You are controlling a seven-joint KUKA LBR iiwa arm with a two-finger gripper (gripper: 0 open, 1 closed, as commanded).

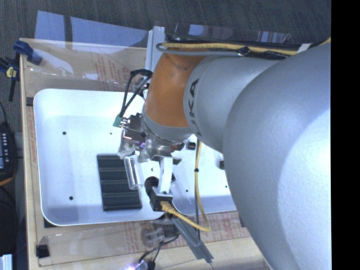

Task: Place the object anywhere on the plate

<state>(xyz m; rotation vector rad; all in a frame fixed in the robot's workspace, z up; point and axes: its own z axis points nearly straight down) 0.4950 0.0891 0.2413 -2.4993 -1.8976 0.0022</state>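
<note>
Looking first for the task's thing, we find 1 candidate: a dark ribbed rectangular object (pixel 118 183) lying flat on the floor of the left bin (pixel 62 151), toward that bin's near right part. We cannot tell whether this dark slab is the object to be moved or the plate itself; no separate round plate can be made out, and much of the right bin (pixel 211 193) is covered by the arm.

Just right of the slab's long edge hangs the gripper (pixel 147 176), its pale finger parts (pixel 131 172) close beside or touching that edge. We judge that nothing sits between the jaws, but whether they stand apart or together we cannot tell from this slant, since cables and the wrist body crowd them.

As to progress, we judge the task unfinished: the slab rests on the bin floor, unlifted, and no placing is evident. A grasp and a carry remain.

The arm (pixel 270 134) reaches in from the right, its orange band (pixel 169 89) above the wrist, the wrist tipped down over the seam between the 2 bins on the counter (pixel 101 243). A yellow cable (pixel 197 173) loops down beside it.
</note>
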